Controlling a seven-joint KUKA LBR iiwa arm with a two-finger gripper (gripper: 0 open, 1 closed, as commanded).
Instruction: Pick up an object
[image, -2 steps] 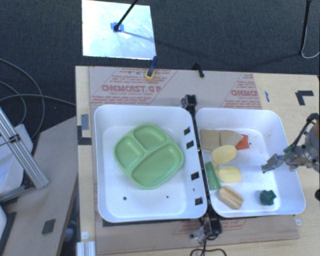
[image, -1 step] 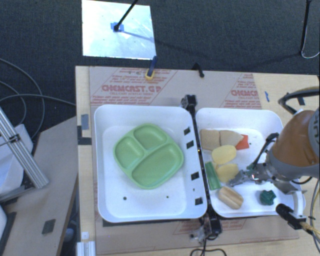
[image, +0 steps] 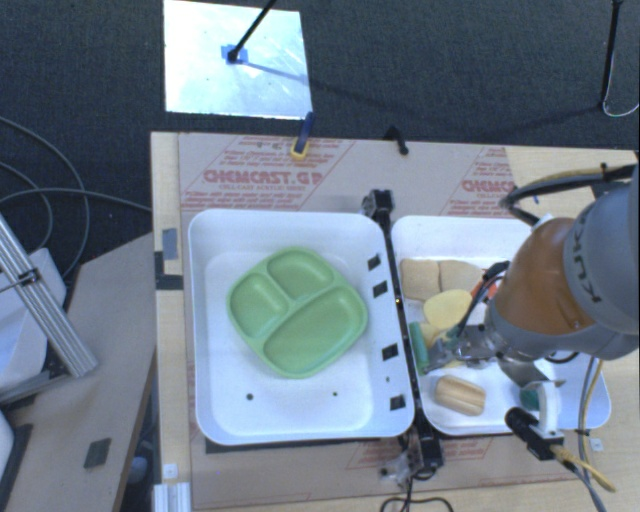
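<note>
The right bin (image: 440, 232) holds several small objects. Pale tan slabs (image: 440, 274) lie at its far left, and a yellow rounded piece (image: 447, 306) lies just in front of them. A green piece (image: 419, 346) lies along the left wall. A tan cylinder (image: 460, 395) rests near the front edge. My gripper (image: 458, 346) is low inside this bin, between the yellow piece and the tan cylinder. The grey and orange arm (image: 560, 290) covers the bin's right half. I see nothing clearly held.
The left bin (image: 215, 400) holds a green divided plate (image: 297, 311) at its middle. A black divider with clips (image: 392, 300) runs between the bins. A shiny sheet (image: 238, 58) lies beyond the bench, on the dark floor.
</note>
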